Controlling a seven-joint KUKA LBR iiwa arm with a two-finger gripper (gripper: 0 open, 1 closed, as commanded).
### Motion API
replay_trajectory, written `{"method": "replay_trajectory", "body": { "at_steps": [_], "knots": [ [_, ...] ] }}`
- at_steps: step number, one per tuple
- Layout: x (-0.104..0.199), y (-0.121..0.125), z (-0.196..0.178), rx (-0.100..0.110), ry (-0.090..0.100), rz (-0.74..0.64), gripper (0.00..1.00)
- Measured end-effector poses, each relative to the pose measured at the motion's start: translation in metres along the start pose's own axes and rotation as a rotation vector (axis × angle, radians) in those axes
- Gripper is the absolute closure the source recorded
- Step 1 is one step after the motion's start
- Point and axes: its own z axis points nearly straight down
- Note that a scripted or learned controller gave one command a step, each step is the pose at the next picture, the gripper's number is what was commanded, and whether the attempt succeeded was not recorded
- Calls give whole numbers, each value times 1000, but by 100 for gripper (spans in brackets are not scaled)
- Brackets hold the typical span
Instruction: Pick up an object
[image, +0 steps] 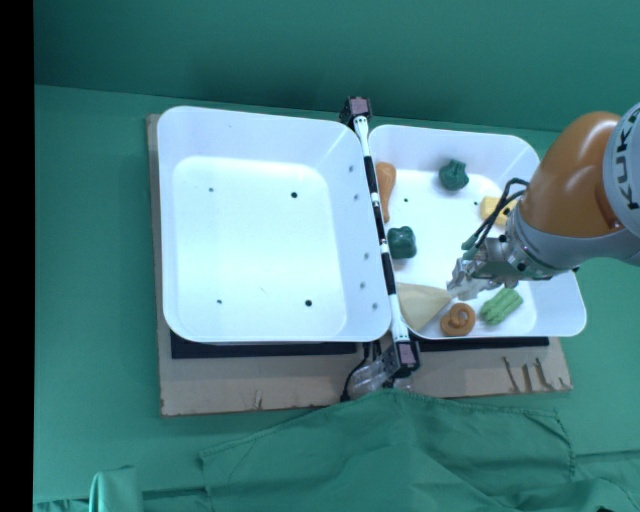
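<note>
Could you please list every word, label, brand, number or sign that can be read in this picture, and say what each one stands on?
"KU": black letters on the grey arm segment at the view's right edge, cut off by the frame.
No other text is readable on the two shallow white bins, the brown cardboard sheet or the green cloth.

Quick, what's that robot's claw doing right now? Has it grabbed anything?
Gripper: low over the right bin, above the pale wedge; nothing seen held, and open or closed cannot be told.

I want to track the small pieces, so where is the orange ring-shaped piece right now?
The orange ring lies in the right bin near its front edge, between the pale yellow wedge and the light green piece, just below the gripper.
</note>
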Motion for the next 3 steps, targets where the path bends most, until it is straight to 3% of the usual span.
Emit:
{"method": "replay_trajectory", "body": {
  "at_steps": [1, 2, 3],
  "knots": [
    [12, 23, -105, -11, -1, -7, 100],
    [15, 55, -86, 0, -2, -5, 100],
    [14, 54, -86, 1, -1, -4, 0]
  ]
}}
